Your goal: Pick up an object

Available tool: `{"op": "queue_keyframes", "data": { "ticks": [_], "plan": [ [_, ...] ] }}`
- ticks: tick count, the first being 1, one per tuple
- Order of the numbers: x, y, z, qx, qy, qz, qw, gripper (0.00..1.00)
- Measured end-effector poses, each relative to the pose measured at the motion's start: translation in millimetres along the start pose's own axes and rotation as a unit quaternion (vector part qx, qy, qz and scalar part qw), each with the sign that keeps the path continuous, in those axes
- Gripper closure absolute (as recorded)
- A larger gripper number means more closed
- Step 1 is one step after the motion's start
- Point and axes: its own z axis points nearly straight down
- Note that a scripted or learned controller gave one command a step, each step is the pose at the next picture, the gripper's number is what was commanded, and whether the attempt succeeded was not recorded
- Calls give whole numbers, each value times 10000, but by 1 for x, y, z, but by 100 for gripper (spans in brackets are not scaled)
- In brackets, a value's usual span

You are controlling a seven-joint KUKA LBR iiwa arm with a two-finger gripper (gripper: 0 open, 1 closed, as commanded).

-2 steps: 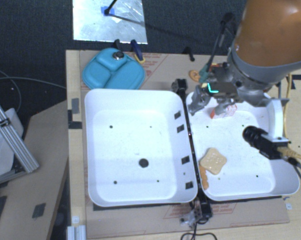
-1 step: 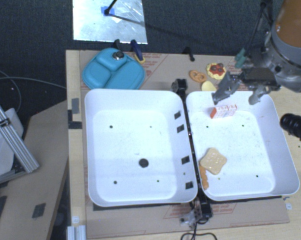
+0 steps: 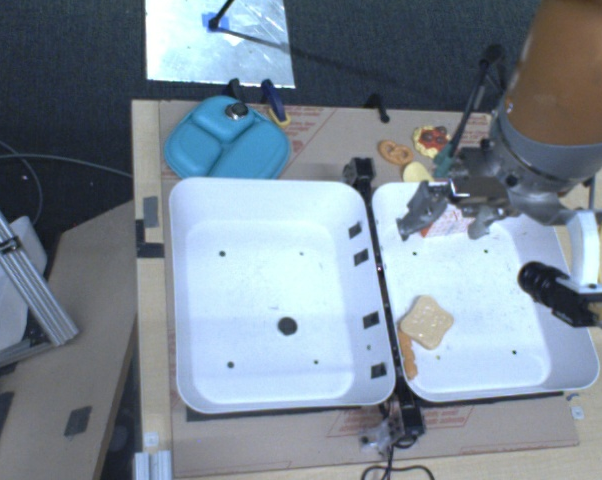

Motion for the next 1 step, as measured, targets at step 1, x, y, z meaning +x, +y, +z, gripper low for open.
{"op": "queue_keyframes", "data": {
  "ticks": [1],
  "plan": [
    [89,-1,67,13,8,-54,10000,0]
  ]
}}
